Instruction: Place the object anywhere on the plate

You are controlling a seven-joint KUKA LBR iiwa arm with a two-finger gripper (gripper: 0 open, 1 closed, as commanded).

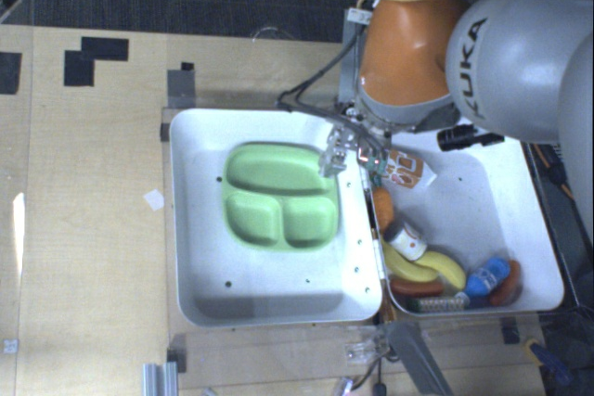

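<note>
A green plate (278,197) with three compartments lies in the left white bin (200,283). Nothing rests on it. My gripper (351,153) hangs under the orange wrist band, over the rim between the two bins and at the plate's upper right corner. The arm's bulk hides much of what is below it. A small white and orange packet (406,170) lies just right of the gripper in the right bin (543,283). An orange piece (381,209) lies below it, along the bin's left wall.
The right bin's front holds a yellow banana (432,270), a white and yellow item (406,242), a blue item (488,278) and a dark red one (419,288). The arm covers that bin's upper part. Wooden bench lies to the left.
</note>
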